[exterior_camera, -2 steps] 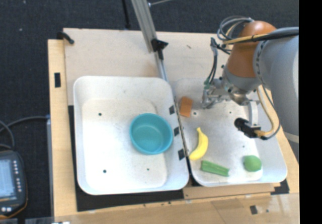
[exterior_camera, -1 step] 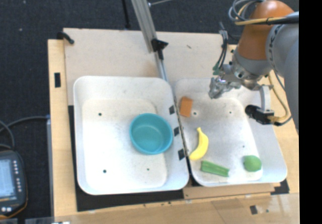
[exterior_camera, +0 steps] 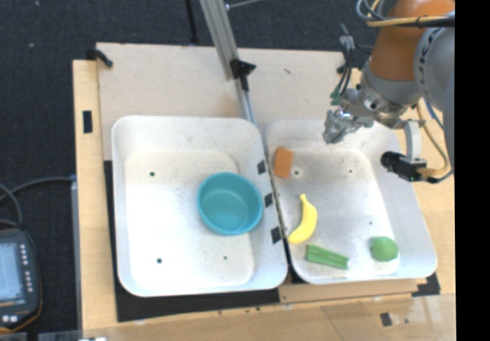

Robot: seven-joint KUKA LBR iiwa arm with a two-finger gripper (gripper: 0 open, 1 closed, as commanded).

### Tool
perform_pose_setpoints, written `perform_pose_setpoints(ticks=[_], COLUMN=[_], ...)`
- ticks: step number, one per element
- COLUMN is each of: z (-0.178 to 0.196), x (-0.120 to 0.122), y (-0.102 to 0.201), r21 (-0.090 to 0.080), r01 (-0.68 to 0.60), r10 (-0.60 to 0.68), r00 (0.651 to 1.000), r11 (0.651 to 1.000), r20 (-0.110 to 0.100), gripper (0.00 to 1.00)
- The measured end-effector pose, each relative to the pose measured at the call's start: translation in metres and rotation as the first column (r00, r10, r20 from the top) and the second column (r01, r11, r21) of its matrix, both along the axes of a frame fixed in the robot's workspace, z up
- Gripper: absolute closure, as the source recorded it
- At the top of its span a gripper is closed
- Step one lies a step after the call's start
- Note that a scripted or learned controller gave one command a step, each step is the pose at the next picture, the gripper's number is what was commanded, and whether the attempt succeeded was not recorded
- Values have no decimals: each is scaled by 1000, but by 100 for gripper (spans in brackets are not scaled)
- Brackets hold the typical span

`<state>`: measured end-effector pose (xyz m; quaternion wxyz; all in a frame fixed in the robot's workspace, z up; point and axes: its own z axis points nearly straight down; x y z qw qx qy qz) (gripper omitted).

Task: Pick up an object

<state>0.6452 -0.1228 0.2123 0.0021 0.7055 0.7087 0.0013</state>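
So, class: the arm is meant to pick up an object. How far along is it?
Done: nothing lifted. The banana, orange block, green pod and lime all lie in the right bin. In hand: the gripper sits over that bin's far edge. Left: descend, grasp, lift.

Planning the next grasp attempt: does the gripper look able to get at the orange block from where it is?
Probably yes. The gripper hovers over the right bin's far edge, and the orange block lies apart from the banana, with bare bin floor between gripper and block. The bin's left wall beside it may crowd the grasp.
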Motion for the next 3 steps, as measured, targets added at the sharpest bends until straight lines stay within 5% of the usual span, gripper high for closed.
perform_pose_setpoints(ticks=[3], z=[9], x=[-70], y=[128], r21=[2], r01=[-1], r10=[1], r00=[1000], r11=[1000], r20=[-5], gripper=[100])
